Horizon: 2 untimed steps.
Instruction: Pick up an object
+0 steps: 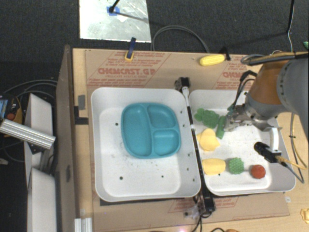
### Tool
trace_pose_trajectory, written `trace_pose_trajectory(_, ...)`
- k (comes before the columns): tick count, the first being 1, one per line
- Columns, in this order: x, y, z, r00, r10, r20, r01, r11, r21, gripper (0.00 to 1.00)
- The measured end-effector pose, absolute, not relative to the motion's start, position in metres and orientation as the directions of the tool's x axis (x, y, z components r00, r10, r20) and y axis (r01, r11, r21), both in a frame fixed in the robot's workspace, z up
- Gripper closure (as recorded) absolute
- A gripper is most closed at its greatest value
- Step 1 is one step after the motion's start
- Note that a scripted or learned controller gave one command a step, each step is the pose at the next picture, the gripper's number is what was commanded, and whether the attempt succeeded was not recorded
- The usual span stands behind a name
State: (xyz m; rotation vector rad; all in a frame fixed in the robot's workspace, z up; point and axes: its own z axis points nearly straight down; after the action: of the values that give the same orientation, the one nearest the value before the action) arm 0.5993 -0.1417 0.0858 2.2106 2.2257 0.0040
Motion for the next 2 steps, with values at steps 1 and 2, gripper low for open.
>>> trace_pose_trajectory(1, 0.594, -0.204, 0.184, 0.002, 1.000, -0.005, 1.000, -0.002, 0.009, 1.00)
trace_pose_trajectory(2, 0.578, -0.146, 0.225, -0.008, 1.000, 0.001, 1.000, 0.008, 0.004, 1.00)
